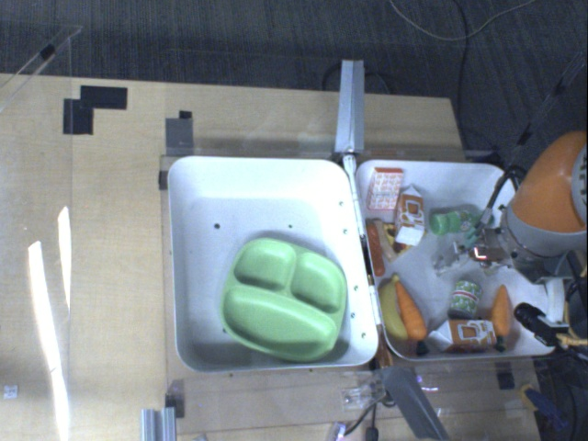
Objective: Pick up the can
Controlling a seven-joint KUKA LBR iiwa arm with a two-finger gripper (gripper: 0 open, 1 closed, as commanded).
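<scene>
While the gripper (457, 255), grip unclear, hovers mid-bin, the can (466, 295) sits just below.

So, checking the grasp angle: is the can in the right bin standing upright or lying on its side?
Cannot tell for sure. The can sits small and blurred in the right bin, below the gripper; its green-and-white label faces the camera, which hints it lies down.

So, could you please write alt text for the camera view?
The gripper hovers over the right bin just above a small green-labelled can, among carrots and snack packets. The left bin holds a green divided tray.
</scene>
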